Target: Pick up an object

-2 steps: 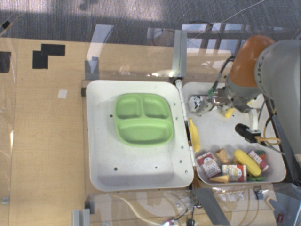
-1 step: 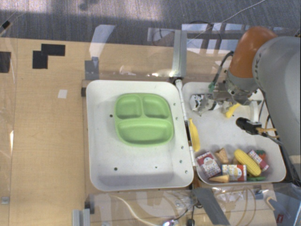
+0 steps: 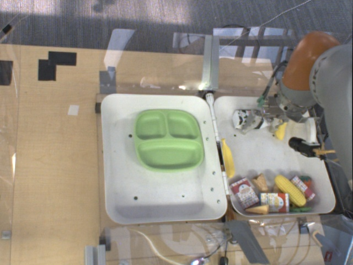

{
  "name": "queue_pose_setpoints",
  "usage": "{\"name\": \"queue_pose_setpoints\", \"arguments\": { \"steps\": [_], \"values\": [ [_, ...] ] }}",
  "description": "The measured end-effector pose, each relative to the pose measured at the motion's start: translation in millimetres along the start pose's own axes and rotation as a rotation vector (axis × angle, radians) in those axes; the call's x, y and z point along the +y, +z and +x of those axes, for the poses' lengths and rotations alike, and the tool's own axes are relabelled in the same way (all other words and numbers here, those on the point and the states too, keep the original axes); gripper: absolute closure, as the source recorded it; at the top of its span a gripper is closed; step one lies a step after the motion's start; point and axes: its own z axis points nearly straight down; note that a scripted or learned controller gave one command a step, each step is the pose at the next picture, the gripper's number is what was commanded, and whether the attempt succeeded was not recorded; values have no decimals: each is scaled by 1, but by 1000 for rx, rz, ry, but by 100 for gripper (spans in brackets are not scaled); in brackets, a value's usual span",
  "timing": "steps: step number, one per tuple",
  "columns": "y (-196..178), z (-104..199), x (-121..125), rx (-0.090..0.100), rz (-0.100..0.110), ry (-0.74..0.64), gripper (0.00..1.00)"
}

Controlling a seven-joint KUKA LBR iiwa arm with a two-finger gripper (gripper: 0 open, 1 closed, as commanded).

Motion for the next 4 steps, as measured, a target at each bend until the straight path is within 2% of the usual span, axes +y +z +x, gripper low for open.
{"name": "queue_pose_setpoints", "arguments": {
  "steps": [1,2,3,4],
  "values": [
    [0,8,-3,-14,4,116,0],
    [1,10,-4,-19,4,139,0],
    [1,10,-3,-15,7,152,0],
    [-9,12,-3,-13,7,145,100]
  ]
}}
